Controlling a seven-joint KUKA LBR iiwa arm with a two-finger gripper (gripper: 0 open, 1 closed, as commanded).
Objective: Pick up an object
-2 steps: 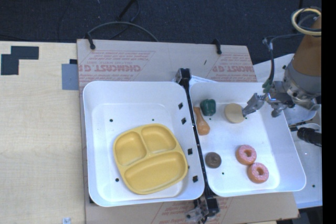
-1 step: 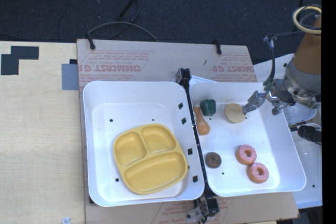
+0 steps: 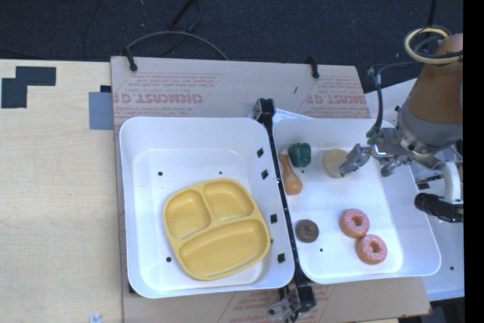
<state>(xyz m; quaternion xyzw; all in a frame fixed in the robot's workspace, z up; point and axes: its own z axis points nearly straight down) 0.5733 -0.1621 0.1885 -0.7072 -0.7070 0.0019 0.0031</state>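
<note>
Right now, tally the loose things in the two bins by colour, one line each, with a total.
Pink: 2, the upper doughnut and the lower doughnut
Yellow: 1, the divided tray
Green: 1, the green piece
Orange: 1, the orange piece
Brown: 1, the brown disc
Tan: 1, the tan disc
Total: 7

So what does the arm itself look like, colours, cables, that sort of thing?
The arm is a rounded column with a broad orange band and a grey section below it. A yellowish ring of cable or hose loops at its top. The tool is silvery grey metal on a grey mount, with dark parts and thin cables around the wrist. No markings are legible.
</note>
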